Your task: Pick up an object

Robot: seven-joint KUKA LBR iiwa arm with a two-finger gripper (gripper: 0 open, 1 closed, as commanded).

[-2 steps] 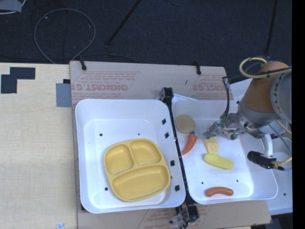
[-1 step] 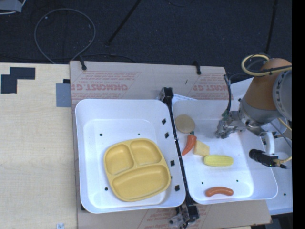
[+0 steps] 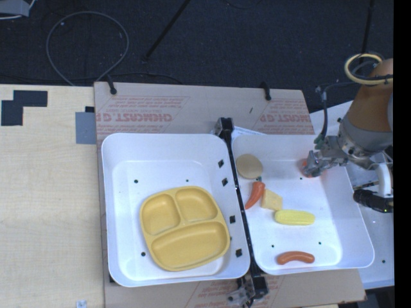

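My gripper [image 3: 314, 162] is low at the far right side of the right bin [image 3: 350, 236], close to its back wall. A small red object [image 3: 304, 167] lies right at the gripper's tip, partly hidden by it. Further left in the same bin are a round tan cookie [image 3: 249, 166], an orange-red pepper [image 3: 255, 194] and a pale yellow wedge [image 3: 271, 200]. A yellow corn cob [image 3: 295, 217] rests near the bin's middle, and a red sausage [image 3: 295, 258] lies near its front edge.
The left bin [image 3: 122, 172] holds a yellow divided plate [image 3: 185, 227]. A black divider clip [image 3: 226, 128] sits between the two bins. Cardboard [image 3: 167, 111] lies under both, and the arm's grey and orange wrist [image 3: 369, 111] rises at the right.
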